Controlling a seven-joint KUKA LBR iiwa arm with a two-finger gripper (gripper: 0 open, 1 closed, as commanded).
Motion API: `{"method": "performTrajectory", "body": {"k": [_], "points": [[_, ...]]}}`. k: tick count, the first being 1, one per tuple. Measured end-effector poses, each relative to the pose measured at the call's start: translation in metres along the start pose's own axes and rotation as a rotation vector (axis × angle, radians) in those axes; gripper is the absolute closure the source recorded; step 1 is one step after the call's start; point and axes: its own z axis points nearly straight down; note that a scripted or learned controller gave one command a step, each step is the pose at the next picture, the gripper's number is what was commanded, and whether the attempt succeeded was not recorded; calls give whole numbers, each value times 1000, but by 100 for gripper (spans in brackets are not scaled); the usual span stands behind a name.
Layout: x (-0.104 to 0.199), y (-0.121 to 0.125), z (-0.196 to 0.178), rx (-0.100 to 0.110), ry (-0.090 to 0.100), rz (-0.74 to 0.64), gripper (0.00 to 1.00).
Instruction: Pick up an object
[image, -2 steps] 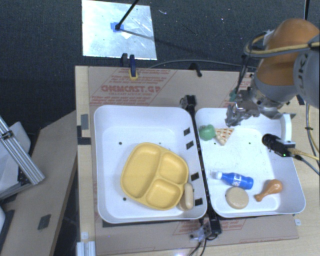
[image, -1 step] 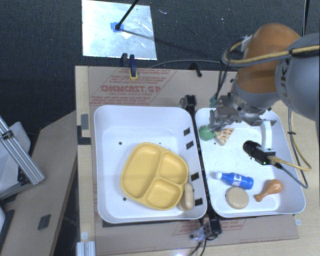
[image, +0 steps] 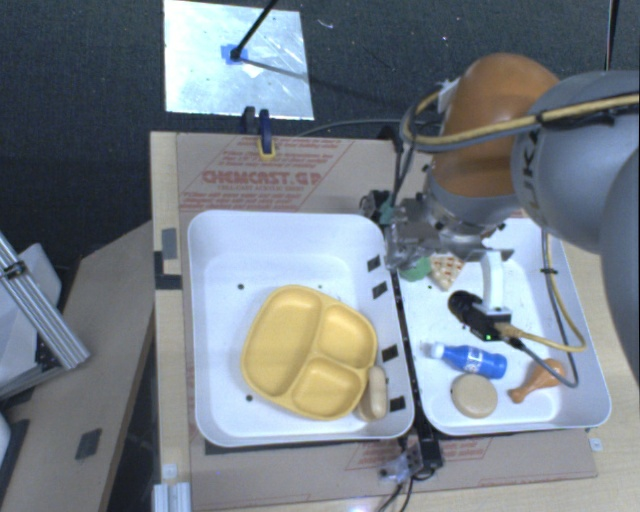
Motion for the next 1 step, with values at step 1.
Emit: {"method": "performTrajectory", "body": {"k": [1], "points": [[48, -6, 28, 2, 0, 1, 100]]}}
